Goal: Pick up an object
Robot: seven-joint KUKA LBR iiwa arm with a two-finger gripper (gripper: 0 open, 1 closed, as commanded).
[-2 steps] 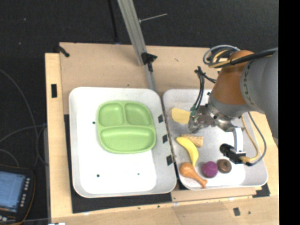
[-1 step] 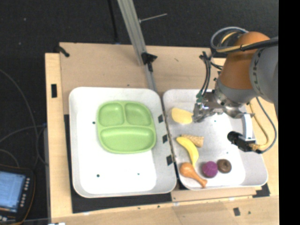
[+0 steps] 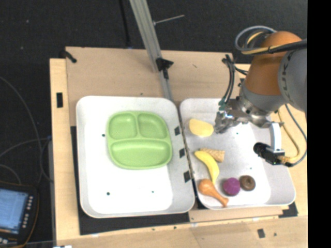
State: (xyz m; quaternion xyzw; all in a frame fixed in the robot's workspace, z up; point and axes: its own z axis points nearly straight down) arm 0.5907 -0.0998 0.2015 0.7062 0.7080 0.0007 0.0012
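Camera view: gripper (image 3: 222, 122) just beside yellow lemon (image 3: 200, 128), right bin (image 3: 269, 190)

camera view: fixed overhead, slanted down | covers both bins (image 3: 83, 138) (whole bench (image 3: 103, 71) in frame)

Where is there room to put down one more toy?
The left bin has bare floor below the green divided plate. The right bin is crowded along its left side: lemon, cone, banana, pear, plum, doughnut.
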